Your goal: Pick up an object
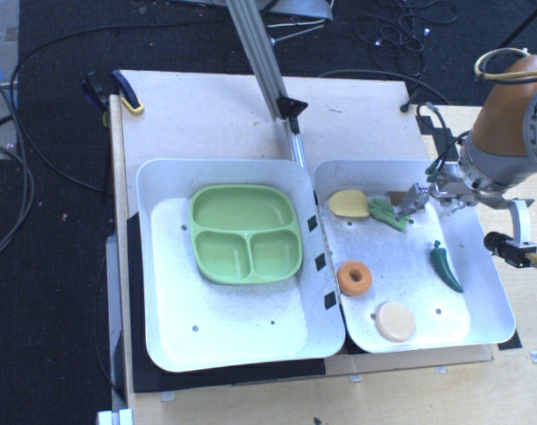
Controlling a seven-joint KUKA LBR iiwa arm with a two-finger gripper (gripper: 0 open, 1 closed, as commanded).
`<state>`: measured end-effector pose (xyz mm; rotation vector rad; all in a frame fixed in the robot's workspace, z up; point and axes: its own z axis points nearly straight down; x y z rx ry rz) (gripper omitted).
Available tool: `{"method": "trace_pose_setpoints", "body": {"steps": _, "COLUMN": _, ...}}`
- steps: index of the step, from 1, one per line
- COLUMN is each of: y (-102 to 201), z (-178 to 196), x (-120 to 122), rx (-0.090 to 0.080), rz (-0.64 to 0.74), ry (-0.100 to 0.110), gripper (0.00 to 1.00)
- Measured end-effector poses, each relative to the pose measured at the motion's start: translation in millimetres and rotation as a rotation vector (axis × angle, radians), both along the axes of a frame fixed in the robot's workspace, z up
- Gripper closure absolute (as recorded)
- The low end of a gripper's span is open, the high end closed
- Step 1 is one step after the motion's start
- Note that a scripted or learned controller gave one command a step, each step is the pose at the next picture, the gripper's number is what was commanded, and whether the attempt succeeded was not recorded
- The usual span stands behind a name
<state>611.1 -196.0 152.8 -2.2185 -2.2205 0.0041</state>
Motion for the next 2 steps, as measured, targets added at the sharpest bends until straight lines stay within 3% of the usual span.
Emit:
{"method": "trace_pose_setpoints", "body": {"steps": 1, "y": 4, "z": -62, "x": 4, "rx": -0.001, "rz": 0.002, "ry": -0.002, "gripper": 0.00}}
{"method": "trace_pose_setpoints", "body": {"steps": 2, "y": 4, "z": -48, "x": 5, "rx": -0.002, "rz": 0.003, "ry": -0.007, "gripper": 1.00}}
